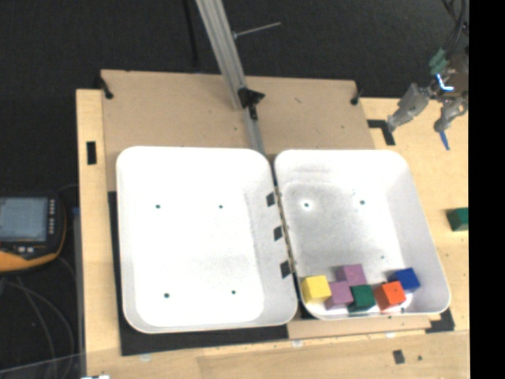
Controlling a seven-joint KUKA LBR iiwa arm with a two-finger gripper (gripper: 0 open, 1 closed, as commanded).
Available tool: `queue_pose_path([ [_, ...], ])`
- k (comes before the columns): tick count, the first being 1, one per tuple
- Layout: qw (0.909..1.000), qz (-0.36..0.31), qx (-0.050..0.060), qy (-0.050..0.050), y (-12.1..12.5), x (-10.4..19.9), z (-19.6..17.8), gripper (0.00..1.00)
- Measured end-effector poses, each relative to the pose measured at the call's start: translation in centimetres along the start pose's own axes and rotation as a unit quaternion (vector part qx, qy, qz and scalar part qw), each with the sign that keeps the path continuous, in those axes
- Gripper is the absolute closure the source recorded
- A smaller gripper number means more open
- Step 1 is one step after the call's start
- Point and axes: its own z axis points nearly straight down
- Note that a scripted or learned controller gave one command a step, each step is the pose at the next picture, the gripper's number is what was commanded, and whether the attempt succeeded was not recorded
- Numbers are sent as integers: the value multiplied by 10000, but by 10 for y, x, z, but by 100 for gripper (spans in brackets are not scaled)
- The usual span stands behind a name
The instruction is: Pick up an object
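The left bin (197, 235) is the biggest thing on the bench, and the right bin (347, 188) sits touching its 3 o'clock side. All the task's things lie in the right bin, crowded into its 6 o'clock corner: a purple block (346, 283), a yellow block (316, 287), a green block (362, 297), an orange block (391, 294) and a blue block (405, 279). The gripper (426, 109) hangs well apart from them, off the right bin's 1 o'clock corner and outside its rim, with its two fingers spread and nothing between them.

What could go wrong, as I judge it: the blocks touch one another and press near the bin's wall, so a finger coming down may land on a neighbour, shove the cluster, or strike the rim and close on air. The purple block, hemmed in on several sides, looks the worst choice; the yellow or blue at the ends leave more room.

No brand, label or writing can be read. A small screened device (28, 223) at 9 o'clock is too blurred to tell.
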Motion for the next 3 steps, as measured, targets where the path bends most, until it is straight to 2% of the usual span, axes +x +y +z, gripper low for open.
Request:
queue_pose_path([
  [1, 10000, -19, 53, 17, -2, 2, 4, 0],
  [2, 10000, -44, 48, 33, -30, 78, -5, 0],
  [3, 10000, -44, 57, 34, -44, 139, -1, 0],
])
